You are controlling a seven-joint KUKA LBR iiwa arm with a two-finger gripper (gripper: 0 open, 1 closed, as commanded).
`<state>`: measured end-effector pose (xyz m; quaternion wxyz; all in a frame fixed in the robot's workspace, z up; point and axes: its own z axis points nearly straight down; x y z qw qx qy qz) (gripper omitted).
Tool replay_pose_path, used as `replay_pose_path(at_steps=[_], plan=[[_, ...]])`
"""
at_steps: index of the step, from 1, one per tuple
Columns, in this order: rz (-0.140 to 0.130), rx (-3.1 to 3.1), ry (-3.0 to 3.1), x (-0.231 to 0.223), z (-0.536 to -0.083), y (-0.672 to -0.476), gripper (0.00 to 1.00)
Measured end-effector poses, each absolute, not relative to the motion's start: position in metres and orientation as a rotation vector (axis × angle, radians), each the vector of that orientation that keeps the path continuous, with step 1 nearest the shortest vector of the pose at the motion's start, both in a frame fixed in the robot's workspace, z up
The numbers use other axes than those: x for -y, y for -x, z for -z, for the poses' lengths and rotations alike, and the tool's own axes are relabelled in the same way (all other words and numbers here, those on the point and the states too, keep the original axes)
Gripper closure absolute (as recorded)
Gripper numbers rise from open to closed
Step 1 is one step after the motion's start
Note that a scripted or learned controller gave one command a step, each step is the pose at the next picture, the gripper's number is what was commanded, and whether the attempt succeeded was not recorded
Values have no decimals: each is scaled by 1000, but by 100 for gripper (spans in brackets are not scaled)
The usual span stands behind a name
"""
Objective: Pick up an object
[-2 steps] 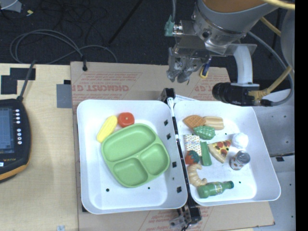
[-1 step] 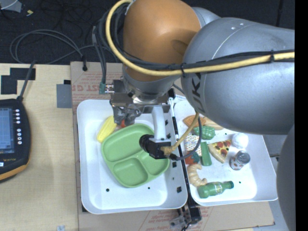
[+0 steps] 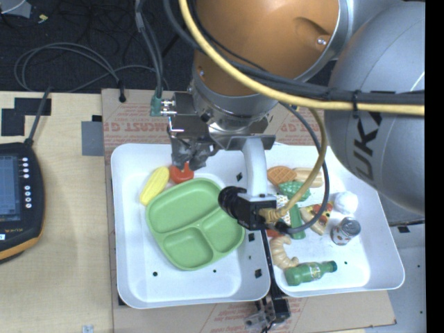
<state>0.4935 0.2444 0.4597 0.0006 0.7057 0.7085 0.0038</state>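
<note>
Positioned low over the left bin (image 3: 132, 255), the end effector (image 3: 189, 155) hangs above a small red object (image 3: 182, 173); whether anything is clamped cannot be told. Beside it lie a yellow corn cob (image 3: 155, 184) and a green divided plate (image 3: 191, 220). A slip is judged likely, the red piece being small and crowded against the plate's rim.

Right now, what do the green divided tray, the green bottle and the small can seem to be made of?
Green divided tray: likely molded plastic, matte, uniform colour, rounded compartment edges.
Green bottle: probably glossy plastic, with bright highlights and a yellow cap.
Small can: looks metallic, its silver top shiny; possibly only painted plastic.
</note>
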Motion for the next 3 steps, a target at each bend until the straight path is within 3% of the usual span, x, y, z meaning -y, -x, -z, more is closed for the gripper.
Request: replay_pose_path(at_steps=[1, 2, 3], plan=[[12, -2224, -2222, -225, -420, -474, 100], [11, -2223, -2223, -209, -398, -475, 100], [-14, -2216, -2220, -169, -514, -476, 100]])
